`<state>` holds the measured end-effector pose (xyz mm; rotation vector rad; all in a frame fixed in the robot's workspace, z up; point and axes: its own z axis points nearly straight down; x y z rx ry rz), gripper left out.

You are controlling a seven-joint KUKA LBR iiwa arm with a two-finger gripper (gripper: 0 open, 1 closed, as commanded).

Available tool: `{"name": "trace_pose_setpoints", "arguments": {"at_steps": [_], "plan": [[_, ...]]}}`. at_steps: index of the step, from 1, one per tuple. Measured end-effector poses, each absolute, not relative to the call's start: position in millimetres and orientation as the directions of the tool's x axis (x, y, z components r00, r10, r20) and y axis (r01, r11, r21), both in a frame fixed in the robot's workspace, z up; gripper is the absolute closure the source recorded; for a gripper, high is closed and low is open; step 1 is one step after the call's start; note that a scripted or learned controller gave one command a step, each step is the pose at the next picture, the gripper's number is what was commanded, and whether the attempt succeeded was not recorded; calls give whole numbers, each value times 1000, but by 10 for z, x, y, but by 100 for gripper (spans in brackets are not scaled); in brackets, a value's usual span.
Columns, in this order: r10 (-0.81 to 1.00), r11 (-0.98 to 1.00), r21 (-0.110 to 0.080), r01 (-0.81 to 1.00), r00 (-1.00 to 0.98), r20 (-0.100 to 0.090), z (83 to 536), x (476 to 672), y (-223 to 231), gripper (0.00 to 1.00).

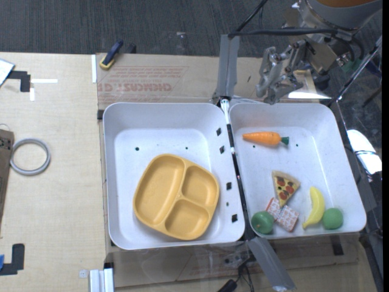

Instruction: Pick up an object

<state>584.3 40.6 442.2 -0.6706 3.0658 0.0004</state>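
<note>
My gripper (pixel 270 89) hangs above the far rim of the right bin (pixel 328 121), raised over the bench, with nothing between its fingers that I can see. Below it in the right bin lie an orange carrot (pixel 263 139), a pizza slice (pixel 284 187), a yellow banana (pixel 314 207), a green ball (pixel 332 218), a green apple (pixel 263 222) and a red-and-white waffle piece (pixel 284 215). The carrot is the nearest object to the gripper, lying a little toward the front of it.
The left bin (pixel 115 132) holds a yellow divided plate (pixel 176 196). A roll of tape (pixel 28 156) lies on the bench at the left. Cardboard (pixel 158 81) lies behind the bins, with a blue-and-yellow tool (pixel 111 54) at its far corner.
</note>
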Motion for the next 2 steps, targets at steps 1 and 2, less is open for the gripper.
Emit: {"name": "trace_pose_setpoints", "arguments": {"at_steps": [1,2], "plan": [[-701,713,-1,-701,-713,-5,4421,5923,922,100],[-697,717,-2,-697,-717,-11,4518,5940,917,100]]}}
